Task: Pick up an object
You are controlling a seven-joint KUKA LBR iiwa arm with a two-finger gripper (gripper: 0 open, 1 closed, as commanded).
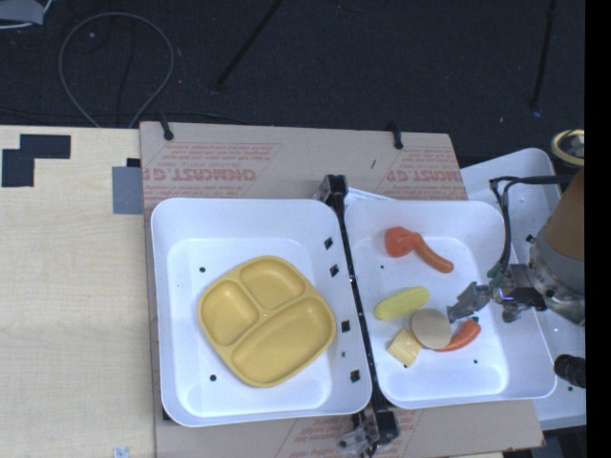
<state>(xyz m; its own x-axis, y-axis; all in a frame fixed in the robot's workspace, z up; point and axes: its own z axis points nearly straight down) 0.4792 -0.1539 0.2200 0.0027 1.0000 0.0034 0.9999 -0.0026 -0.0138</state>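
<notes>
The right bin (482, 219) holds several toy foods: an orange-red piece with a round head (412, 245) at the back, a yellow oblong piece (401, 302) in the middle, a tan round piece (431, 328), a small yellow block (404, 348) and an orange-red curved piece (462, 337) toward the front. My gripper (470, 303) reaches in from the right, low over the bin's right side, just above the orange-red curved piece and right of the tan round piece. Nothing shows between its fingers.
The left bin (177, 237) holds a yellow divided plate (266, 320). A black divider (349, 303) runs between the bins. Cardboard (286, 165) lies under both bins. Dark cables (503, 208) loop near the right bin's far right corner.
</notes>
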